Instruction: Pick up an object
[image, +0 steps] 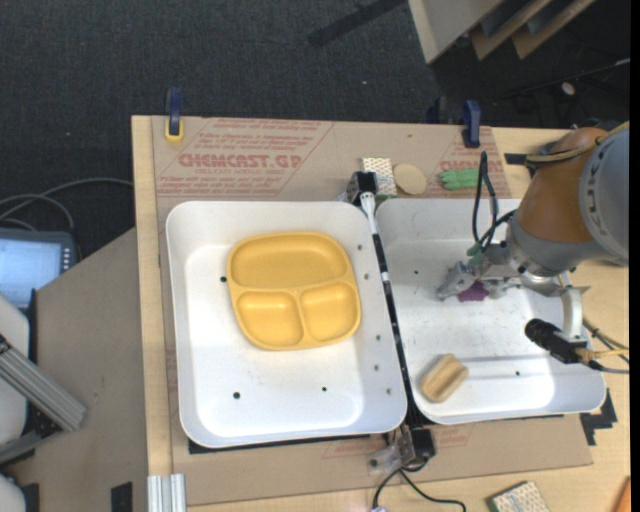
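Purple object (472, 291) lies in the right bin (420, 240), directly at the gripper (462, 283). Whether the claw is released or clenched cannot be told. Centre the claw over the object, close squarely, then lift straight up, clear of the tan block (444, 378).

bright, even light; soft focus

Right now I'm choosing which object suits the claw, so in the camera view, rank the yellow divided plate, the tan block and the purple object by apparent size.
1. yellow divided plate, by far the largest.
2. tan block.
3. purple object, though the claw partly covers it, so its rank is unsure.
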